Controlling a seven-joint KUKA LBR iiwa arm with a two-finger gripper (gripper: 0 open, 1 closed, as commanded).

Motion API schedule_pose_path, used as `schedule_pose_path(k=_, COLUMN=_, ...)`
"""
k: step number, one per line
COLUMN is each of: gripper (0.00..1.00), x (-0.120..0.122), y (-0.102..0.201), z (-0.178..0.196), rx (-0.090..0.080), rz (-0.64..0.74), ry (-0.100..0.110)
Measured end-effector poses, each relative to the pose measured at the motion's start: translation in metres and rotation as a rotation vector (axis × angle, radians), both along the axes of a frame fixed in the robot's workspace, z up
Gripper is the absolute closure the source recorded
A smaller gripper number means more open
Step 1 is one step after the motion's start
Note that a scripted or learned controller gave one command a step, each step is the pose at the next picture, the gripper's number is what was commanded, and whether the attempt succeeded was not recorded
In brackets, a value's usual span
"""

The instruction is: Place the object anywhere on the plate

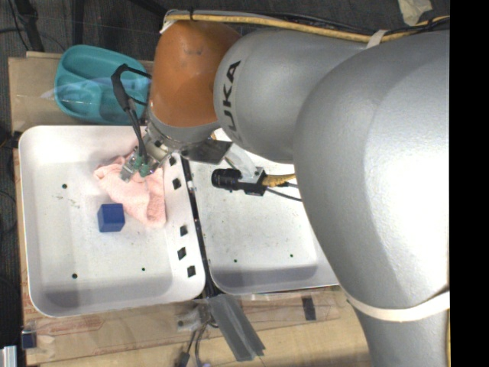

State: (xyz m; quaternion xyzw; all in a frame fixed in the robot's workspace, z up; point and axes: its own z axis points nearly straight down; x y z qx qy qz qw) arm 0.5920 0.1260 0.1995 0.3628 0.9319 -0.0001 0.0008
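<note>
My arm [367, 151] is the largest item in view: grey, with an orange band [187, 71] above the wrist, entering from the right and covering much of the right bin [260, 258]. A black connector with a yellow cable [238, 180] hangs beside the wrist, over that bin. The left bin [46, 228] lies touching the right bin along a shared edge marked by black clips. A teal plastic item [92, 82] sits on the bench just beyond the left bin's far rim. Inside the left bin, a crumpled pink cloth [141, 189] lies near the far right corner. My gripper [139, 165] sits at the cloth's upper edge, in contact with or just above it; I cannot tell its state. A small blue cube [111, 217] rests on the bin floor, just beside the cloth's left edge.
</note>
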Motion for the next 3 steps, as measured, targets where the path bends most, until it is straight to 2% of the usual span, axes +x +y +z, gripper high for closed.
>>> schedule_pose_path(k=1, gripper=1.0, x=-0.003, y=0.075, z=-0.073, rx=-0.001, rz=-0.169, ry=0.005)
schedule_pose_path(k=2, gripper=1.0, x=0.056, y=-0.005, z=-0.038, rx=0.0, rz=-0.183, ry=0.001)
schedule_pose_path(k=3, gripper=1.0, x=0.029, y=0.052, z=-0.004, rx=0.001, rz=-0.179, ry=0.001)
